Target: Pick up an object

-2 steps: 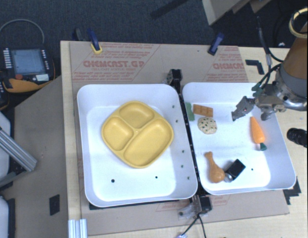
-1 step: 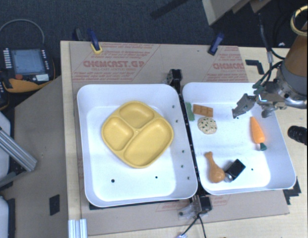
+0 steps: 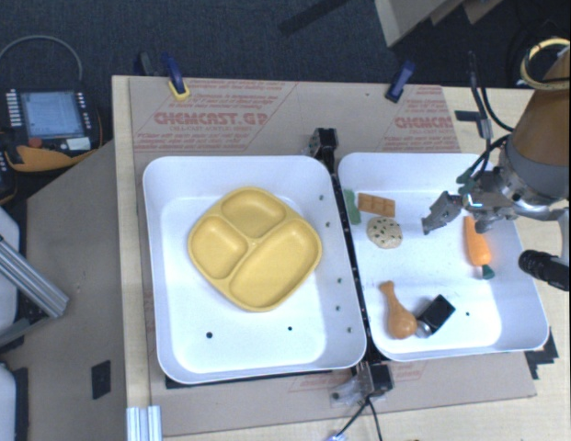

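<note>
**Yellow plate left, small pickings right**

Cardboard [image 3: 267,108] under the bins reads "CHEMCAST". We see a yellow plate [image 3: 256,246] filling the left bin [image 3: 165,274]. In the right bin [image 3: 515,324], the gripper [image 3: 443,215] hangs open and empty mid-bin, near the carrot [image 3: 477,244] by the right rim. We judge approach under way; next, descend onto one item.

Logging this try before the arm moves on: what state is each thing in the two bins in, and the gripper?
yellow divided plate: upright in the left bin, holding nothing.
cookie: flat, right bin.
wafer: flat, near the cookie.
carrot: lying, ungrasped.
drumstick: lying, touching black block.
gripper: above the right bin, holding nothing.
</note>
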Tool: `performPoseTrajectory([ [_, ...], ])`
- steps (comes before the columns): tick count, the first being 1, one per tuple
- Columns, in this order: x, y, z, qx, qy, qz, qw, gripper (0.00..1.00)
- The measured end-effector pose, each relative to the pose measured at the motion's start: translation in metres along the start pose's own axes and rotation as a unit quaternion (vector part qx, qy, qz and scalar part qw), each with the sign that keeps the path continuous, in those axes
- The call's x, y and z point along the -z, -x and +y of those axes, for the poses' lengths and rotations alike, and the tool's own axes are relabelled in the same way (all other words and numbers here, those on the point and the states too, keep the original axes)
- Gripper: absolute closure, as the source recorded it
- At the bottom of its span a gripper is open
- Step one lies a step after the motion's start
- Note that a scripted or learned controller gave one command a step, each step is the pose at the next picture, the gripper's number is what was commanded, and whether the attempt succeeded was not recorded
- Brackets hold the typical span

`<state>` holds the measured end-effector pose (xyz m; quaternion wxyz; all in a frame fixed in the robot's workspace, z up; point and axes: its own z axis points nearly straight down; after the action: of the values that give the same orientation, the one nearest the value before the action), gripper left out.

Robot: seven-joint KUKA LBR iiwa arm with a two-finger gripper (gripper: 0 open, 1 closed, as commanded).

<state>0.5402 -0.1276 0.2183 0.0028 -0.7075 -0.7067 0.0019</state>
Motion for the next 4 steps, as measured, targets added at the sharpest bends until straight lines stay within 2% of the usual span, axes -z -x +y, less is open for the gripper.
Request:
performPoseTrajectory([
  [2, -0.107, 0.004, -0.014, 0.0, 0.0, 0.0, 1.0, 0.0],
  [3, -0.093, 0.004, -0.012, 0.0, 0.004, -0.001, 1.0, 1.0],
  [4, -0.046, -0.004, -0.007, 0.002, 0.007, -0.002, 1.0, 1.0],
])
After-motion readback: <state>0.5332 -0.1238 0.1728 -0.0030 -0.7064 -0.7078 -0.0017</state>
